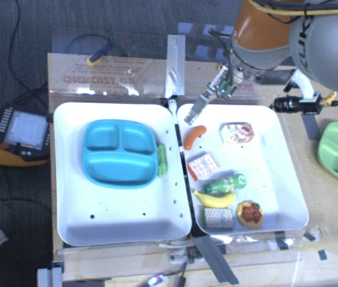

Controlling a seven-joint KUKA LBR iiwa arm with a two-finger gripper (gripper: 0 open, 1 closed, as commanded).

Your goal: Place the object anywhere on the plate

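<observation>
Seven toys crowd right bin (288, 160); hand (196, 109) above orange sausage (194, 136), grip state unclear; plate (120, 152) left.

The grey arm (321, 31) reaches in from the upper right, its orange band (270, 11) at the far edge above the wrist. Below the band the grey wrist narrows and slants down toward the left. The gripper (191, 115) hangs at the end of it, pointing down and left on a slant. Its fingers (197, 107) read as one thin dark tip, too small and blurred to tell how they stand.
</observation>
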